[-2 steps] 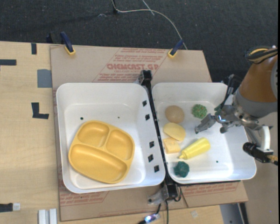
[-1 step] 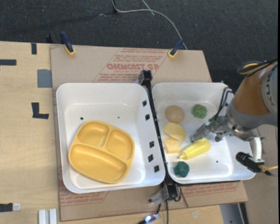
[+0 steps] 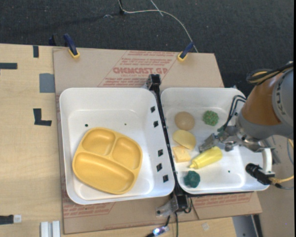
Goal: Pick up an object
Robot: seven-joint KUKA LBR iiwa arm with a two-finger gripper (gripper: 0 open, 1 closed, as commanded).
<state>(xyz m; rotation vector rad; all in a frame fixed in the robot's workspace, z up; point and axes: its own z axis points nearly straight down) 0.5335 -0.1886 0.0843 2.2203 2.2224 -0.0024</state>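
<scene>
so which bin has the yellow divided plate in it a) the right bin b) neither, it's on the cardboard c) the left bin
c: the yellow divided plate lies inside the left bin, while the right bin holds the small food items near the gripper.

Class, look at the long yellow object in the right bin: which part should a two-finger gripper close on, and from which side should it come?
Probably grip the long yellow object across its narrow middle, coming from above. It lies flat and slanted, so fingers should straddle its short width. The gripper sits beside its upper end; the dark green piece crowds its lower end.
</scene>
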